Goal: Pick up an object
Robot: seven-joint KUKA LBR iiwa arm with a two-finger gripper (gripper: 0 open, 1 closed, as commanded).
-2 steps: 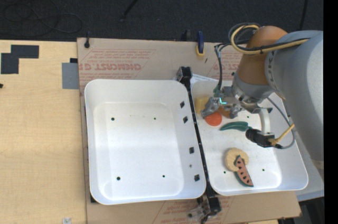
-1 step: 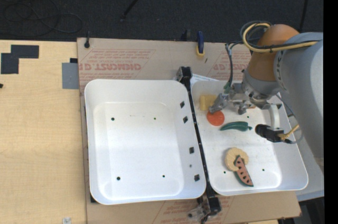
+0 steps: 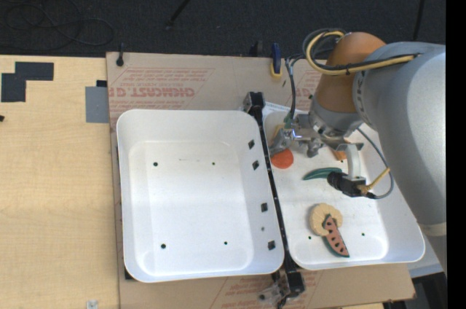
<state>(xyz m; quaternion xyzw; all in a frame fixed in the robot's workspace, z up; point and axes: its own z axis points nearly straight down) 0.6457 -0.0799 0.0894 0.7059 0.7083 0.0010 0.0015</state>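
My gripper point(image 3: 293, 142) hangs low over the back of the right bin point(image 3: 378, 242), under the orange band of the arm. Just below and left of it lies a small orange-red object point(image 3: 282, 159), close to the bin's left wall. A dark green curved piece point(image 3: 322, 173) lies to the gripper's lower right. Nearer the front sit a tan round piece point(image 3: 321, 217) and a watermelon slice point(image 3: 336, 237) leaning against it. An orange bit point(image 3: 341, 152) peeks out beside the wrist. The arm hides the bin's back right part.
The left bin point(image 3: 138, 227) stands beside the right one, joined by a black divider with clips point(image 3: 263, 176). Both rest on a cardboard sheet point(image 3: 175, 85) on the wooden bench. A black cable connector point(image 3: 348, 185) hangs from the arm over the right bin.
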